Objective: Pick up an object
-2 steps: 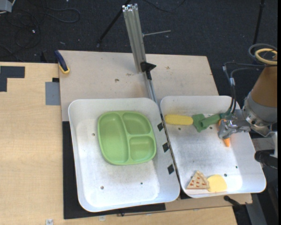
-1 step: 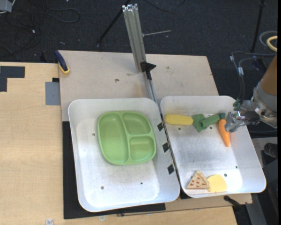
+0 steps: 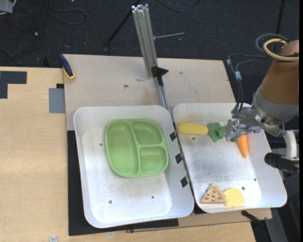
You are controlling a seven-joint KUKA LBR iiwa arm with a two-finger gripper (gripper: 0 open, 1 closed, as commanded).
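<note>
Now I see the gripper [image 3: 236, 130] low over the right bin [image 3: 272, 198]; how its fingers stand I cannot tell. A carrot [image 3: 243, 146] lies just below-right of it, the corn [image 3: 193, 129] to its left, a pizza slice [image 3: 212, 195] well below.

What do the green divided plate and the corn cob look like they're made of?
The green divided plate looks like molded plastic with a matte finish: one even color, soft rounded compartment ridges. The corn cob seems to be toy plastic too, smooth uniform yellow, though the view is too coarse to be sure.
</note>
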